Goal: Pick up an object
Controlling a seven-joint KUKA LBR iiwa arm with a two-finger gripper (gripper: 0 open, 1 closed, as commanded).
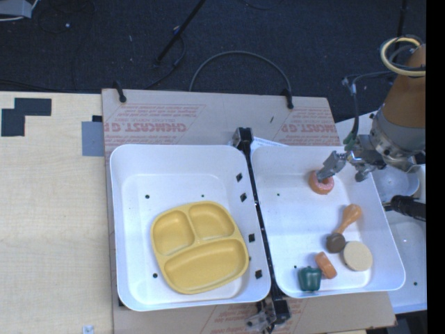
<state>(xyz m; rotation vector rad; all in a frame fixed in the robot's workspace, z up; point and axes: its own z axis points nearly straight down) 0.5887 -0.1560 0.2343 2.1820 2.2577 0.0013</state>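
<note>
- The camera view looks down on a bench [49, 214] of pale wood that bears two shallow white bins side by side on a sheet of cardboard [208, 120].
- The left bin [132, 165] holds a yellow divided plate [199, 246], lying flat, with two small compartments toward the far side and one long compartment toward the near side.
- The right bin [292, 179] holds several small things.
- A round pink and orange piece [321, 184] lies near the far right part of that bin.
- An orange-handled tool with a dark round head [343, 228] lies toward the middle right, with its head pointing to the near side.
- A cream-coloured disc [357, 256] lies just beside the dark head, on its right.
- A small orange block [325, 264] lies near the front wall, and a dark green piece [310, 278] sits just beside it on the left, close to the bin's front edge.
- The arm [405, 103] reaches in from the right, its orange band showing above the grey wrist.
- The gripper [345, 164] hangs over the far right part of the right bin.
- One metal finger [331, 165] slants down to the left and its tip meets the top of the pink and orange piece; whether it touches or merely overlaps it cannot be told.
- The other finger stands well apart to the right, so the gripper is spread wide, with nothing between its fingers.
</note>
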